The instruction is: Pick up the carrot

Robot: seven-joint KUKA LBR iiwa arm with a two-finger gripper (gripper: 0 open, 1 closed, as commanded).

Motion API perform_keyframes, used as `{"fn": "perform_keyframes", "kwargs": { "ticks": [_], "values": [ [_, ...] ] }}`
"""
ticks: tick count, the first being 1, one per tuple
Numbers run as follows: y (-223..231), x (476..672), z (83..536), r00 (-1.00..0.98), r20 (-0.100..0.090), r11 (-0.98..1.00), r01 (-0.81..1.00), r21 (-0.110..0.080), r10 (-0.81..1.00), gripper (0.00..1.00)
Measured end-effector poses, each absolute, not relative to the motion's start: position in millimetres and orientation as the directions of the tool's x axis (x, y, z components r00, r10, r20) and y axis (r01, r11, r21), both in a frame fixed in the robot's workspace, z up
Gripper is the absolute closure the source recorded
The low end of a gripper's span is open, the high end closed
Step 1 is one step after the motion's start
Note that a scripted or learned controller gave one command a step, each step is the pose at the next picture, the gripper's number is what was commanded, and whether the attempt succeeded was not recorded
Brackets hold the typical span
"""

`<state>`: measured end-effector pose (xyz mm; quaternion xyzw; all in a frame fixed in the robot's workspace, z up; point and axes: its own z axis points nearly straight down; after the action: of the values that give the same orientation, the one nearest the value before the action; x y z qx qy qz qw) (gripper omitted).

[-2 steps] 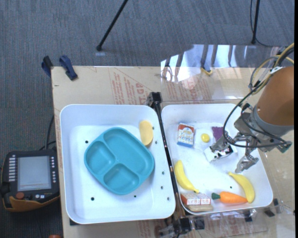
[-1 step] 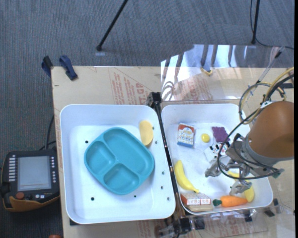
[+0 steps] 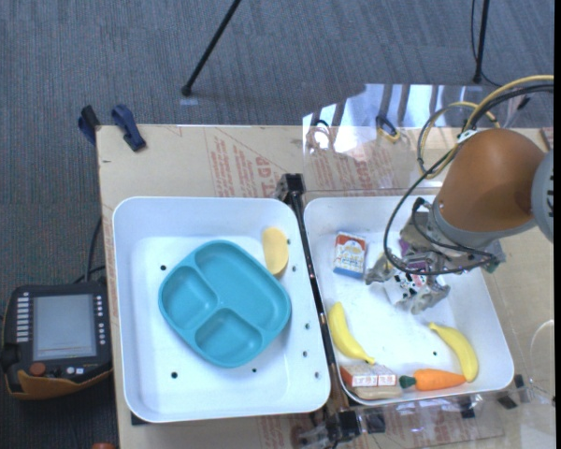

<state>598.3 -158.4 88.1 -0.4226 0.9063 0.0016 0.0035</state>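
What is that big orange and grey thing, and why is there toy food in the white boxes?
That is a robot arm, photographed by one camera looking down from above. It reaches in from the right. At its tip is a gripper, its hand with two fingers, hovering over the right bin. I can't tell if it is open or shut, and I see nothing in it.

The right bin holds a carrot at the front edge, two bananas, a small carton and a sandwich-like piece. The left bin holds a blue divided plate and a yellow piece. The robot's job is picking up the carrot.
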Motion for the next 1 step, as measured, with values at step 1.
{"fn": "perform_keyframes", "kwargs": {
  "ticks": [1],
  "values": [
    [-102.1, 505.6, 213.0, -0.787, -0.009, 0.787, -0.617, -0.005, -0.617, 0.0]
  ]
}}
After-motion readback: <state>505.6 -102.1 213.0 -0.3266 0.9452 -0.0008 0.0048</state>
